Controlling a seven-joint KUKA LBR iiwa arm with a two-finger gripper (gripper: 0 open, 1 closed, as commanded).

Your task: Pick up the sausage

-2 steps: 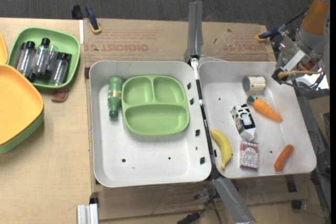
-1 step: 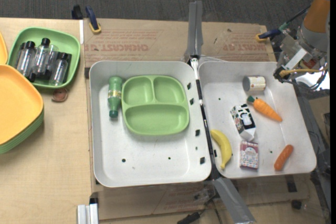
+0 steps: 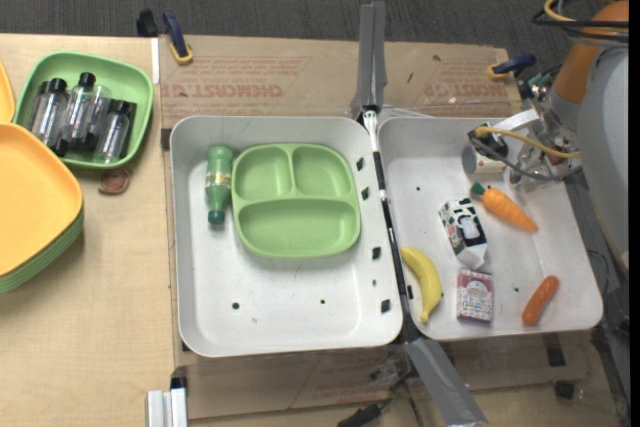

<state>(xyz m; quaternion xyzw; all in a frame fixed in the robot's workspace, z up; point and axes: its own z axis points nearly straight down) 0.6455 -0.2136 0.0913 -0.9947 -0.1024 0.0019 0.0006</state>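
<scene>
The sausage [image 3: 540, 300], a short orange-red oblong, lies tilted in the near right corner of the right bin [image 3: 430, 165]. My gripper [image 3: 527, 160] hangs over the far right part of that bin, just beyond the carrot [image 3: 509, 209]. It stands well away from the sausage, toward the back, with nothing seen in it.
The right bin also holds a black-and-white packet [image 3: 463, 224], a banana [image 3: 424, 281] and a pink carton [image 3: 475, 295]. In the left bin are a green divided plate [image 3: 296, 199] and a green bottle [image 3: 218, 183]. A green tray of bottles [image 3: 85, 110] and stacked yellow plates [image 3: 30, 215] sit at the left.
</scene>
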